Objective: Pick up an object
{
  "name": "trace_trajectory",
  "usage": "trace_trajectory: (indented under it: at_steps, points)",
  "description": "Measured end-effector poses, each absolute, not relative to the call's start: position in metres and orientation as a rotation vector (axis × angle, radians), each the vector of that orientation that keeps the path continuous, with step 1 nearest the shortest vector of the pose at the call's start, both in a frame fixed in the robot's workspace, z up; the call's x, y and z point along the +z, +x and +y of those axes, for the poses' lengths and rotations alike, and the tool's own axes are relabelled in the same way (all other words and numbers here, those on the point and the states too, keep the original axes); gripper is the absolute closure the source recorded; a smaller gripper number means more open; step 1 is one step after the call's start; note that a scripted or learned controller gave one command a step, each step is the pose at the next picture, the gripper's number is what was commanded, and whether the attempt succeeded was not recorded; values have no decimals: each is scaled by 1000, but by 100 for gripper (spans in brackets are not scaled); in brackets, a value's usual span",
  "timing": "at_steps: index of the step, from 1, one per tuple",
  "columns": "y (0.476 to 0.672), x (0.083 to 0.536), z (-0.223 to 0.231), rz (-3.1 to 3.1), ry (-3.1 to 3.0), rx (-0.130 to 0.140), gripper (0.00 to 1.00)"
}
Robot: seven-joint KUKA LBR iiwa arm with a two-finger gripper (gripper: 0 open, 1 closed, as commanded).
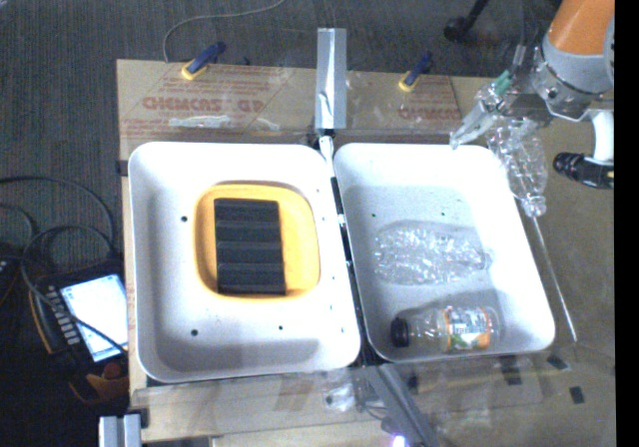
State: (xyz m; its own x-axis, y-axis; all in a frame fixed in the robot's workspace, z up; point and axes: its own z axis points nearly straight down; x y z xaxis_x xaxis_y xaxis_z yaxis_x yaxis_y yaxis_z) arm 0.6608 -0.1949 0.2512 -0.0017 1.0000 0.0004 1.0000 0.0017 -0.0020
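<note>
My gripper (502, 116) hangs over the far right corner of the right bin (439, 171), below the arm's orange band. A clear crumpled plastic bottle (523, 166) hangs from it, its upper end caught between the fingers and its lower end crossing the bin's right rim. The gripper is shut on this bottle. On the right bin's floor lies a flattened clear plastic bottle (431, 253). Near that bin's front edge a bottle with an orange label and dark cap (446, 328) lies on its side.
The left bin (160, 196) holds a yellow tray with a black ribbed block (250, 245) in it. A metal post (330, 76) stands behind the gap between the bins. Two blue-and-yellow clamps (203, 59) hold the board behind.
</note>
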Motion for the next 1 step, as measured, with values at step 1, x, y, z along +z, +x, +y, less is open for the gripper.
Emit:
trace_trajectory:
  at_steps: [1]
  points:
    - [592, 157, -214, -2206, -2235, 5, 0]
